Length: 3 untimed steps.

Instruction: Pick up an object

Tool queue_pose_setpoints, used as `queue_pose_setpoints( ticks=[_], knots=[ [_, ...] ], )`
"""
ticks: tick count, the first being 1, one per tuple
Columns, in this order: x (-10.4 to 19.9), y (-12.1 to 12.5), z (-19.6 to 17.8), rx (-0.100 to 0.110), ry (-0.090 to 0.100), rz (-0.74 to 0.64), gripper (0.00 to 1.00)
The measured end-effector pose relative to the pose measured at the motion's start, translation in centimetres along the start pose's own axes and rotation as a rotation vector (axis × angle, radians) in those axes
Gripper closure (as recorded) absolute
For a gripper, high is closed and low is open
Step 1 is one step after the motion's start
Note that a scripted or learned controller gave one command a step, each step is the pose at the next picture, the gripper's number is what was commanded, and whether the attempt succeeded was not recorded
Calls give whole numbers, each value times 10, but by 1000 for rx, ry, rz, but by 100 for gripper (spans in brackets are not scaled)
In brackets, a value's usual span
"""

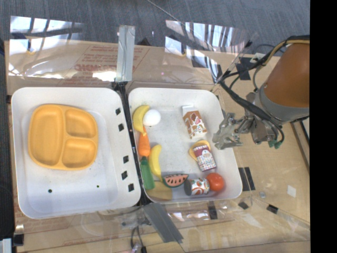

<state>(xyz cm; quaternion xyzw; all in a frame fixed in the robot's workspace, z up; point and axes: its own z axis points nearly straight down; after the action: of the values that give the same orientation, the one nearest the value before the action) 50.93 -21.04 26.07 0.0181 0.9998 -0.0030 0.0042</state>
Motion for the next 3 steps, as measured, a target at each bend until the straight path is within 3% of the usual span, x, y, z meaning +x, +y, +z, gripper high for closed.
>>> queue_pose_setpoints(
  ticks=[1,2,3],
  knots=[
    [-89,26,85,-5,11,268,100],
    [-73,4,62,-7,2,-597,100],
    [-138,48,61,-5,4,-77,100]
  ],
)
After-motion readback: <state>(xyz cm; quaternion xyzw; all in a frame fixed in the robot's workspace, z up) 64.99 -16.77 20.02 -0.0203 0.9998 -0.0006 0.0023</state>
